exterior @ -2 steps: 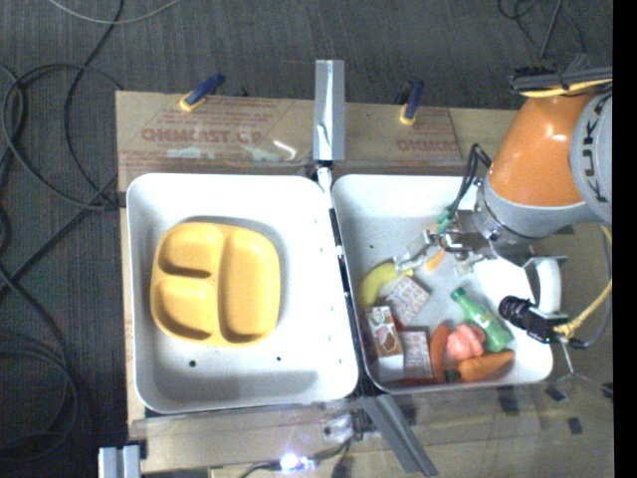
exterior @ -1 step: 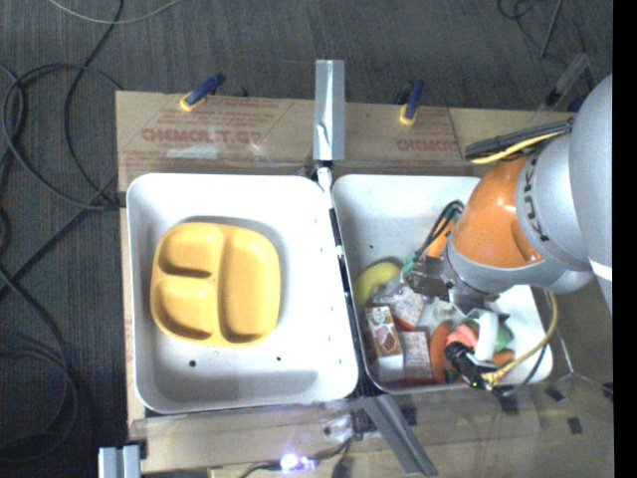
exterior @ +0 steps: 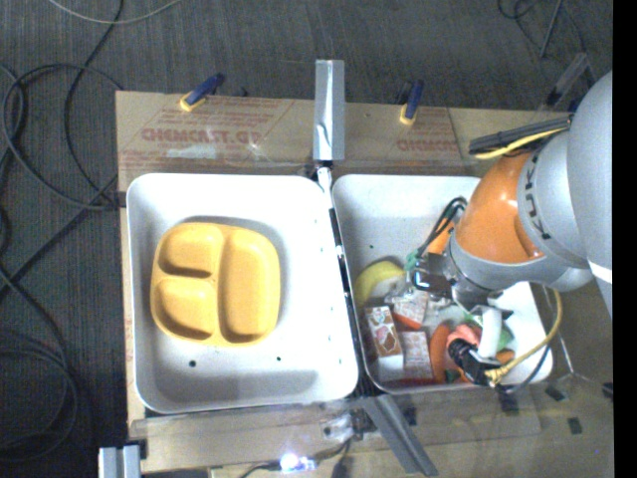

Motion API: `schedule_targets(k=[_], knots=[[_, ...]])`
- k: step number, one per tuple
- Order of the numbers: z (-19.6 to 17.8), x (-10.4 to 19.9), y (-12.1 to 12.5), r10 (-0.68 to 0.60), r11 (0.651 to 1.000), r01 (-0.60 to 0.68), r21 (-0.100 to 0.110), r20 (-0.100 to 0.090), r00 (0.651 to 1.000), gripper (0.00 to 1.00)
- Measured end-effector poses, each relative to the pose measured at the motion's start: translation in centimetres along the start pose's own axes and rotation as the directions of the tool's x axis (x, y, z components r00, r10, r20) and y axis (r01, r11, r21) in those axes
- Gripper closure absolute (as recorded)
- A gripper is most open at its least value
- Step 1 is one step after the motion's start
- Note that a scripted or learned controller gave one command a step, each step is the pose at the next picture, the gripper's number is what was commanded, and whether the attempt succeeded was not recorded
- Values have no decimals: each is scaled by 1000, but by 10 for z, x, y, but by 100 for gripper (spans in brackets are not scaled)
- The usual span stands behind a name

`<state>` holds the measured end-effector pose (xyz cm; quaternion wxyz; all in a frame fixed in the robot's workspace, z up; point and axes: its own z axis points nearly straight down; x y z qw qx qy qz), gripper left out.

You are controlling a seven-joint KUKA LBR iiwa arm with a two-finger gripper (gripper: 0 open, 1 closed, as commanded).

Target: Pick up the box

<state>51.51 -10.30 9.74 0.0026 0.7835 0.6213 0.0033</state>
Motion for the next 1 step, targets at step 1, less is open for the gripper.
schedule_targets(k=[1], knots=[[-106, 56, 7, 4, 1000, -4, 12, 5, 1000, 100]])
